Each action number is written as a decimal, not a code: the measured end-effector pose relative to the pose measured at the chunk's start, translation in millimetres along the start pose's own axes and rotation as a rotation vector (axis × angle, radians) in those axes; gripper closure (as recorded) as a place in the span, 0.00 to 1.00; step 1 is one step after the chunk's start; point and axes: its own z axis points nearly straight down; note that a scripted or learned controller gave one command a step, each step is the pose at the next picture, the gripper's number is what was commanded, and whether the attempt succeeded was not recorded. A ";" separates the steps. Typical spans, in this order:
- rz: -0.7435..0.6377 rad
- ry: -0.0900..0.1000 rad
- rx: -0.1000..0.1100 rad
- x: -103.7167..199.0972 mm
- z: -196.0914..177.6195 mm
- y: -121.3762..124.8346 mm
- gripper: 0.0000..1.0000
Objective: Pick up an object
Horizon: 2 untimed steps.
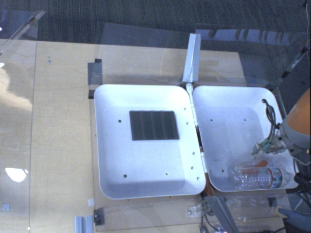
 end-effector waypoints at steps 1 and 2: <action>0.000 0.000 0.000 0.0 0.1 -0.1 0.00; -0.041 0.002 0.002 -0.5 17.6 -1.5 0.00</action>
